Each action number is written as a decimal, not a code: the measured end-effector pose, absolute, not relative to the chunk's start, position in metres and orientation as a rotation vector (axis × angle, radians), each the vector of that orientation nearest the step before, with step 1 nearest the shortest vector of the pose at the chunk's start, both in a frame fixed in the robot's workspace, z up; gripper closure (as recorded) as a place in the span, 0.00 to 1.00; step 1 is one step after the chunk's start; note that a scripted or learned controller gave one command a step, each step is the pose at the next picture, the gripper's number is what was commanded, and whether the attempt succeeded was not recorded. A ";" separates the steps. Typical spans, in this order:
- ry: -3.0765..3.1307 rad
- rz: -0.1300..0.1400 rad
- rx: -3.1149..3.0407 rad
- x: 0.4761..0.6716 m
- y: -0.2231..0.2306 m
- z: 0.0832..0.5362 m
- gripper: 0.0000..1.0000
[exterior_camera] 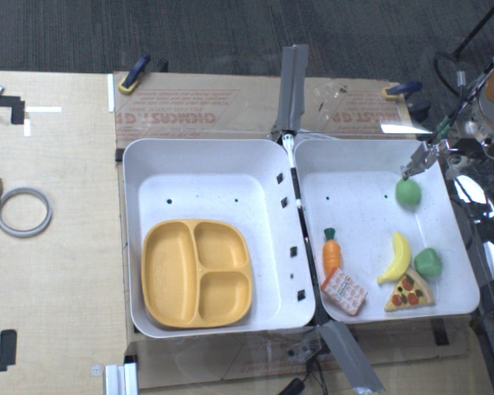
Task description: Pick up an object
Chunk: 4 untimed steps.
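The right bin (313,179) holds a green ball (408,193) at its far right, a banana (397,258), a second green round object (428,262), a pizza slice toy (410,293), a carrot (332,250) and a red-and-white packet (344,291). My gripper (428,159) hangs over the bin's far right corner, just above and beyond the green ball, with nothing seen held in it. Much of the wrist is cut off by the right edge of the view.
A yellow divided plate (198,271) lies in the left bin (140,188). A tape roll (22,211) rests on the bench at the left. Blue clamps (134,72) (403,90) grip the cardboard behind the bins. Cables hang at the far right.
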<state>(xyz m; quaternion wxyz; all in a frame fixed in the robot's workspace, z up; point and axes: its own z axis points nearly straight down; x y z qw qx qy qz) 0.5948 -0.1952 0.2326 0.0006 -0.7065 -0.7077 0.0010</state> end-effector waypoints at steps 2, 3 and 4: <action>-2.268 0.001 -2.172 0.520 -0.187 0.091 0.00; -2.266 0.001 -2.175 0.520 -0.188 0.100 1.00; -2.322 0.002 -2.117 0.550 -0.139 0.220 1.00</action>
